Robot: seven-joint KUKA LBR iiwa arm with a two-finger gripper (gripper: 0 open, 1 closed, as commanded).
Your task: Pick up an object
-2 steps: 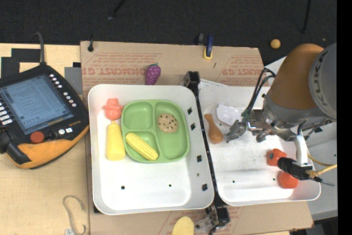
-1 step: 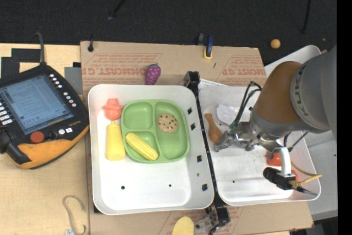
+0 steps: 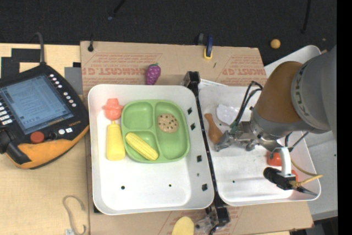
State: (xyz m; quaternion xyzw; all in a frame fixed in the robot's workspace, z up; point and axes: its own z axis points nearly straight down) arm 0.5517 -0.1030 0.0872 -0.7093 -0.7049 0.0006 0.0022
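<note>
My gripper (image 3: 223, 142) is low in the right bin (image 3: 242, 192), near its left wall. It sits just right of a brown object (image 3: 212, 125) that lies by that wall. A pale translucent object (image 3: 226, 113) lies just behind the gripper. A red object (image 3: 274, 159) lies at the right of this bin, partly under the arm. Nothing shows between the gripper and the bin floor.
The left bin (image 3: 143, 190) holds a green divided plate (image 3: 177, 146) with a cookie (image 3: 167, 123) and a corn cob (image 3: 142, 146), plus a yellow bottle (image 3: 114, 142) and a pink-red toy (image 3: 112, 109). Purple grapes (image 3: 153, 73) lie behind the bins. A teach pendant (image 3: 36, 113) sits at the left.
</note>
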